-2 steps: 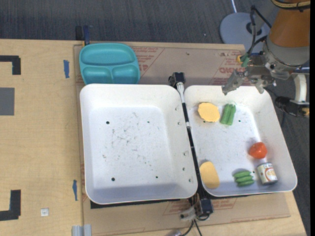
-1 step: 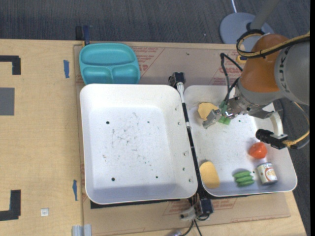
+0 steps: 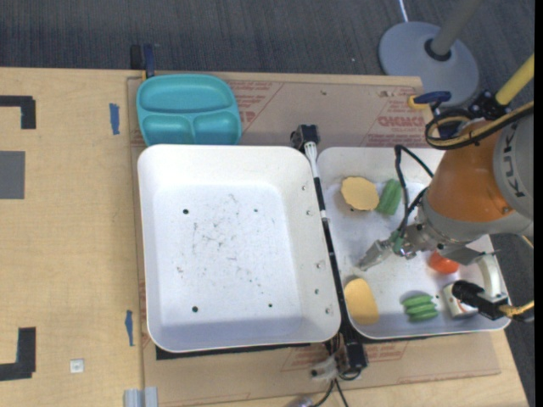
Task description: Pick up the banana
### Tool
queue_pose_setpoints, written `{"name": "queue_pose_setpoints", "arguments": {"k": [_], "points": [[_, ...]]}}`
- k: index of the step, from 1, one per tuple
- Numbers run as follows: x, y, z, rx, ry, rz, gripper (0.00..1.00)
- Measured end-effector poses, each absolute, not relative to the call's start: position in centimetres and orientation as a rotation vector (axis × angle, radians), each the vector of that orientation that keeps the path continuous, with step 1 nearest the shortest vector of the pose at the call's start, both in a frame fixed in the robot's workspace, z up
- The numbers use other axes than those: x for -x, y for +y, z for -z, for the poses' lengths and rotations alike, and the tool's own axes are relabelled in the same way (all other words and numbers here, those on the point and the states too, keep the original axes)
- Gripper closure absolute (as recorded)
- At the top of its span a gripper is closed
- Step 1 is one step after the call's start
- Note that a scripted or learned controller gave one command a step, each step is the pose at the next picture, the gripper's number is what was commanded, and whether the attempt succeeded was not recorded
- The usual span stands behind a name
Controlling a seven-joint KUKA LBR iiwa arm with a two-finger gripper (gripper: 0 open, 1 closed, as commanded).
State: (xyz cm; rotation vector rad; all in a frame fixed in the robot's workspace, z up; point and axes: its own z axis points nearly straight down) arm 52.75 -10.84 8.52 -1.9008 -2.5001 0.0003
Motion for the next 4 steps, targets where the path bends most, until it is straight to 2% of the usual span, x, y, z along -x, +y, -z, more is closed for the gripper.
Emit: {"name": "queue_pose_setpoints", "arguments": {"k": [1,2,3,4], "points": [[-48.8,-10.3,-8.5,2.094,-2.343,0.003,0.00],[-48.0,-5.6,-18.4,2.680,-1.639,0.000,0.00],[-48.0,-5.6,-19.4,2.680,-1.641,0.001,1.00],[-48.1,-5.5,-20.4,2.679,-1.642,0.002,1.00]]}}
